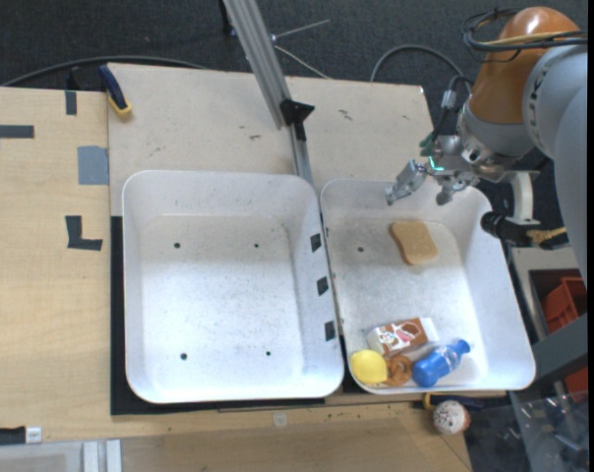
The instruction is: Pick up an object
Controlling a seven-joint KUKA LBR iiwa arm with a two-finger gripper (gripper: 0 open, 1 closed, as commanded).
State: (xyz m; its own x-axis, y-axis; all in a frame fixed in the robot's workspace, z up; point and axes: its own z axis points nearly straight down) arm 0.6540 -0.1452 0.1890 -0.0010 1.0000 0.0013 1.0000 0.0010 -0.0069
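In the right bin (494,264) a tan bread-like slab (414,242) lies near the back. Along the front wall sit a yellow lemon (369,367), a small brown pretzel-like piece (401,370), a red-and-white packet (400,336) and a blue bottle (440,361). My gripper (419,187) hangs over the bin's back rim, just above and behind the tan slab. Its fingers (397,191) are spread open with nothing between them.
The left bin (140,264) stands beside the right one. A slanted metal pole (263,57) crosses the bench behind the bins. A small ball (451,418) lies outside the right bin's front edge. A yellow-and-blue tool (115,91) lies at the back left.
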